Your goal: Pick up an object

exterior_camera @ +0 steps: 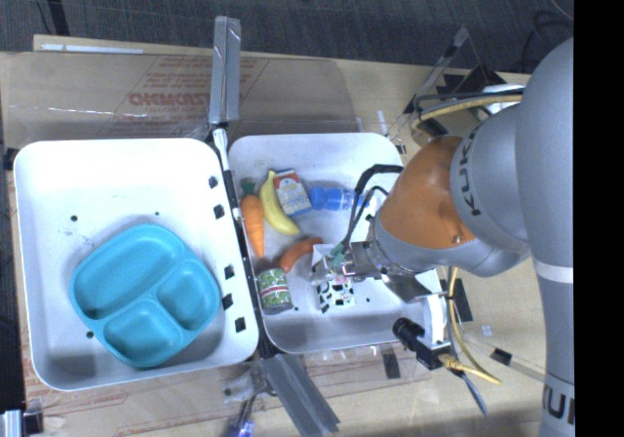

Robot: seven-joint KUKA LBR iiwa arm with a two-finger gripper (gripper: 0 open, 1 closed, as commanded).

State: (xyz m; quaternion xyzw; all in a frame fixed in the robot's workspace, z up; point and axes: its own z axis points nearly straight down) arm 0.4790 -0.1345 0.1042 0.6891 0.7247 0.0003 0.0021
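The right bin (322, 144) holds several small items. A carrot (252, 222), a banana (276, 211) and a small orange carton (290, 193) lie at its left, with a blue bottle (332, 198) beside them. Lower down are an orange vegetable (295, 254), a green can (274, 289) and a black-and-white spotted object (335, 296). My gripper (330, 274) is low in this bin, just right of the orange vegetable and right above the spotted object. The wrist covers its tips, and nothing can be seen held.
The left bin (58, 162) carries a blue divided plate (146, 294) in its lower half. The arm's orange band (424, 206) and grey body overhang the right bin's right side. A metal divider (225, 64) stands between the bins at the back.
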